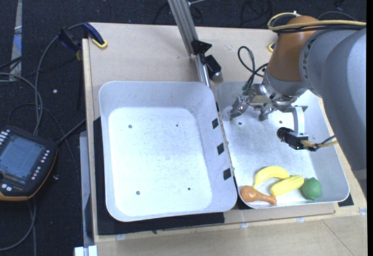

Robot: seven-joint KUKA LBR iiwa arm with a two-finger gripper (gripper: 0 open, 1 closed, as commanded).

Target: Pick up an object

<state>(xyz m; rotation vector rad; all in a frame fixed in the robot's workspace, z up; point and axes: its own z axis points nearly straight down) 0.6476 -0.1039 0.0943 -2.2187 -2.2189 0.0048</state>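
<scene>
You see the two-finger gripper (249, 108) spread open, holding nothing; yellow plastic bananas (278, 179), green lime (312, 188), orange spoon-shaped toy (256, 195) unpicked.

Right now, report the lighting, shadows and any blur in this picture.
Camera view: even, soft light; the left shallow white bin looks bright but speckled, not glaring; faint shadows under the yellow plastic bananas; the big grey arm at right looks soft-edged; the gripper is small and indistinct.

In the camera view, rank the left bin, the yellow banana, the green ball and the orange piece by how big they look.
1. left bin
2. yellow banana
3. and 4. orange piece and green ball: too alike to rank.
</scene>
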